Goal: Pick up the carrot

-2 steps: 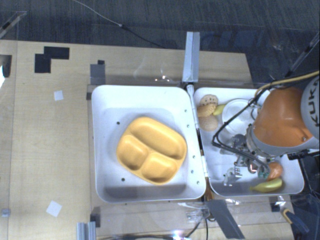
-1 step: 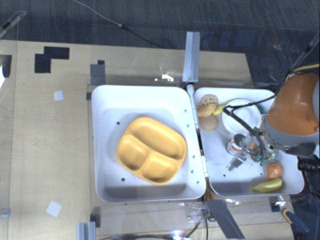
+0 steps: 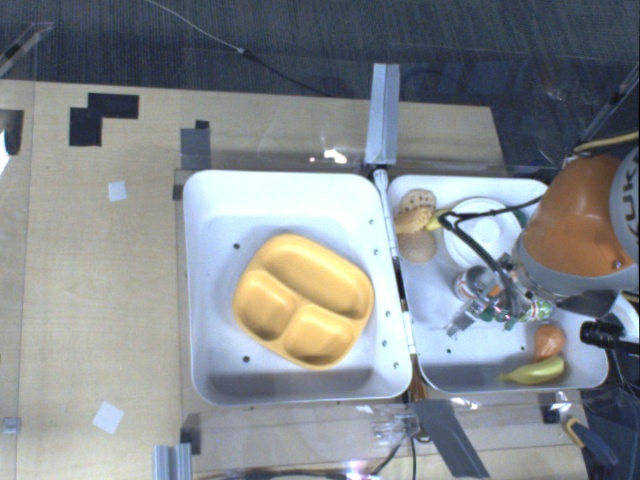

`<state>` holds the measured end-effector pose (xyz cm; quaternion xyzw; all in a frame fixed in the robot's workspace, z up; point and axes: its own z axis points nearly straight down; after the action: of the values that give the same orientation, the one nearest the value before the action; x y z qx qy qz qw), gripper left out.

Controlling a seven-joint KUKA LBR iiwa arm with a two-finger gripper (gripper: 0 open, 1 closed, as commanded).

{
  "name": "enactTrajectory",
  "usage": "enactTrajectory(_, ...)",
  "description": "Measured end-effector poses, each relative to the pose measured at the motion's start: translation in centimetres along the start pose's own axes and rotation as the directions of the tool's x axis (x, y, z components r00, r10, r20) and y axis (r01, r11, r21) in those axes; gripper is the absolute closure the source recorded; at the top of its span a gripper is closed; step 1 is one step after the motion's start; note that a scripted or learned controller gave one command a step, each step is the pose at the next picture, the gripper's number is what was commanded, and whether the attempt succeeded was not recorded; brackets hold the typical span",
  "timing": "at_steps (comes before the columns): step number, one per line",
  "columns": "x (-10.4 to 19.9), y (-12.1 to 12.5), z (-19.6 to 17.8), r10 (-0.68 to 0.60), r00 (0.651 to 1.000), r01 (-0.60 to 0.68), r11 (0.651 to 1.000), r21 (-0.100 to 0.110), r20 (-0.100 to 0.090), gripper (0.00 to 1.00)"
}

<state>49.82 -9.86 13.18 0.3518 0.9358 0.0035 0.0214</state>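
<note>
The carrot (image 3: 548, 340) lies near the front right corner of the right bin (image 3: 440, 358). It is a short orange piece with a bit of green at its far end. My gripper (image 3: 472, 306) hangs low over the middle of that bin, to the left of the carrot and apart from it. The arm with its orange band (image 3: 580, 228) covers the bin's right side. Nothing shows in the gripper's grasp.
A yellow banana (image 3: 535, 371) lies just in front of the carrot by the bin's front wall. A tan biscuit-like piece (image 3: 415, 211) and a white round cup (image 3: 482, 230) sit at the back. The left bin (image 3: 210, 268) holds a yellow divided dish (image 3: 302, 298).
</note>
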Motion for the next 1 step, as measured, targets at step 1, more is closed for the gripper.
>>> enactTrajectory(1,5.69,5.46,-5.48,0.395,0.918,-0.394,0.919,0.027,-0.024,0.00)
